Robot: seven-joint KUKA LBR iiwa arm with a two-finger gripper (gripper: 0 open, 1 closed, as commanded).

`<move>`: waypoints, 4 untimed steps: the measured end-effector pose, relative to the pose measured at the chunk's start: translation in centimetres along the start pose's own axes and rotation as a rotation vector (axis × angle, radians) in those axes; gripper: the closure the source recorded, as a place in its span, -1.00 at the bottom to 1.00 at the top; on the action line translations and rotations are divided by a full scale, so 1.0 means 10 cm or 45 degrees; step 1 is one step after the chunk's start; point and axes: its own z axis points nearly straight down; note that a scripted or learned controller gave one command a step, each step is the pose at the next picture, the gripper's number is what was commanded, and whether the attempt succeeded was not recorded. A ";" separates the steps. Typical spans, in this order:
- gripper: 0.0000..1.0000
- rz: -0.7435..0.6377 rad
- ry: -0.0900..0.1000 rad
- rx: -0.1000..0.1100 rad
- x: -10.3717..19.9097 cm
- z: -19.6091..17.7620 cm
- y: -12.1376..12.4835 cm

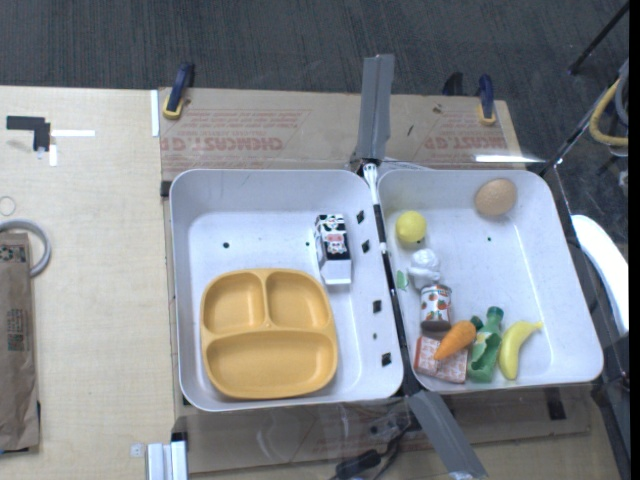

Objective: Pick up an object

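Note:
The left bin [200, 218] holds a yellow divided plate [268, 333] at its front. A small black-and-white carton [333, 248] lies near that bin's right wall. In the right bin [545, 268] a yellow lemon [411, 228] sits at the back left and a tan egg-shaped thing [495, 197] in the back right corner. Along its left side lie a small white toy [424, 264] and a little brown-capped jar [435, 306]. At the front are an orange carrot [455, 339] on a red packet [438, 361], a green pepper [485, 356] and a banana [518, 346].
A cardboard sheet [300, 128] lies behind the bins, held by blue clamps [180, 88]. A grey bar [376, 108] stands where the bins meet. A brown paper bag [15, 338] lies on the wooden bench at far left. A curved white part [600, 253] hangs beside the right bin.

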 end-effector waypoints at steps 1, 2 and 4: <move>1.00 0.184 0.001 0.002 0.07 1.46 0.20; 1.00 0.339 0.000 0.004 0.55 1.81 -0.30; 1.00 0.289 0.001 0.002 0.93 1.89 -0.29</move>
